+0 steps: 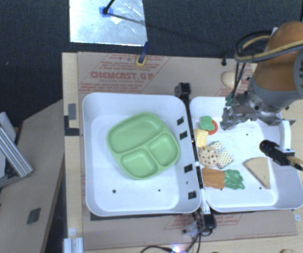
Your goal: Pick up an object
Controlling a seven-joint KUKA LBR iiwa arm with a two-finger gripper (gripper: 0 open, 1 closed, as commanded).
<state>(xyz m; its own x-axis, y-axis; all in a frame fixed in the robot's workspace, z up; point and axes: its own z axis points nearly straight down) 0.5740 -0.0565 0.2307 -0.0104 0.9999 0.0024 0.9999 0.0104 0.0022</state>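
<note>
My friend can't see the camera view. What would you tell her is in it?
A grey and orange robot arm holds its pincer over the right white bin of toy food, near a red and green piece. The left white bin holds a green divided tray.

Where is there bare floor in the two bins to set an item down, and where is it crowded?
Left white bin: bare floor rings the green three-compartment plastic tray, widest along the near edge. Right white bin: bare middle between the round speckled cookie and the tan bread wedge. Crowded along the black divider, where toy foods cluster, and under the gripper.
</note>
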